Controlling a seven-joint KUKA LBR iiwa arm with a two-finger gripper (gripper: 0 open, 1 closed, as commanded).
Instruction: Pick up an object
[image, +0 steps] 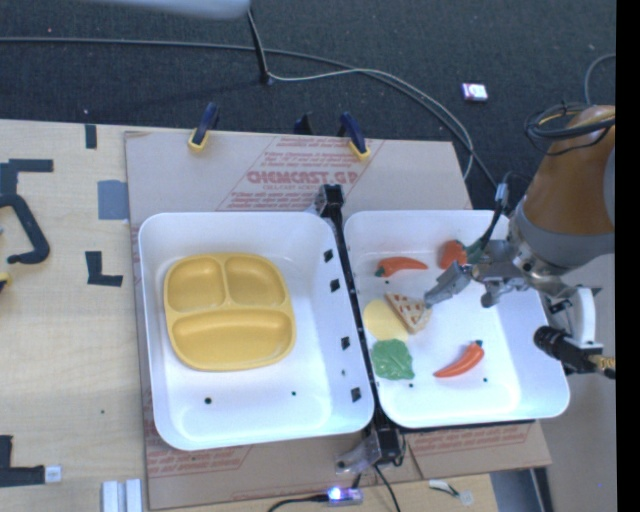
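Hand (443, 290) beside pizza slice (409, 311), peppers (401, 266) around

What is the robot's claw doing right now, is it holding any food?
Gripper: cannot be told if open or closed; no food seen between its tips.

We see two white bins (430, 410), smooth glossy plastic | yellow divided tray (230, 310), smooth plastic with a soft sheen | worktop (60, 330), pale matt wood | board (290, 175) under the bins, matt brown cardboard | arm shell (565, 190), smooth, glossy
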